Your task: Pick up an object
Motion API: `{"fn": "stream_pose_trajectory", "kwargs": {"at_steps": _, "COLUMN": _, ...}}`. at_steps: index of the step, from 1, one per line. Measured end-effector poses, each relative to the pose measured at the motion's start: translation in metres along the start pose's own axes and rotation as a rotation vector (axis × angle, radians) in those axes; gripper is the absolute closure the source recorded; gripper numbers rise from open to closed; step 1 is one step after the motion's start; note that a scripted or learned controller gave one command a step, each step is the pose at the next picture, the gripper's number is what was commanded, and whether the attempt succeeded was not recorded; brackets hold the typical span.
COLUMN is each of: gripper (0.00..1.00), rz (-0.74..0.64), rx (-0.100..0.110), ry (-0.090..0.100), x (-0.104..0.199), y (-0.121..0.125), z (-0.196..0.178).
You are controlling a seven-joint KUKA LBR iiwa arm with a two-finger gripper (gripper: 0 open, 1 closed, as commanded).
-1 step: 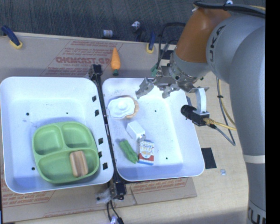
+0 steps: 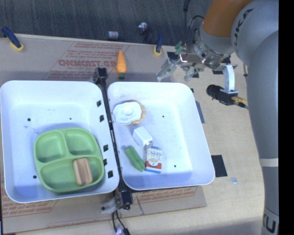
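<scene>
While the arm [image 2: 250, 58] occupies the upper right of the frame, its gripper [image 2: 179, 72] sits just above the far rim of the right bin [image 2: 186, 131], fingers spread and holding nothing. Left of centre, the left bin [image 2: 19, 131] carries a green divided plate [image 2: 63, 153] with a hot dog [image 2: 81, 171] in its lower compartment. Centre frame, the right bin holds a white-topped pastry [image 2: 128, 112], a white block [image 2: 142, 136], a small carton [image 2: 154, 159] and a green pod [image 2: 134, 158] (all lying free); an orange carrot [image 2: 121, 61] lies on the cardboard beyond the bins.
</scene>
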State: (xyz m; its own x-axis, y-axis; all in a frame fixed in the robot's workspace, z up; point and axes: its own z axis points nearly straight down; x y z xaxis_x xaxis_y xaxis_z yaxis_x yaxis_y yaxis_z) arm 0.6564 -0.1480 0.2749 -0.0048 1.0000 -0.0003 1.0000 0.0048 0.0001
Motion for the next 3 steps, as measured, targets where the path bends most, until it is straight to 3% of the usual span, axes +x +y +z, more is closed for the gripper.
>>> {"fn": "stream_pose_trajectory", "kwargs": {"at_steps": 1, "gripper": 0.0, "rz": 0.001, "rx": -0.001, "ry": -0.001, "x": -0.064, "y": 0.0, "z": -0.064}}
{"fn": "stream_pose_trajectory", "kwargs": {"at_steps": 2, "gripper": 0.0, "rz": -0.001, "rx": 0.005, "ry": 0.001, "x": -0.055, "y": -0.018, "z": 0.043}}
{"fn": "stream_pose_trajectory", "kwargs": {"at_steps": 3, "gripper": 0.0, "rz": -0.002, "rx": 0.005, "ry": 0.001, "x": -0.042, "y": -0.1, "z": 0.181}}
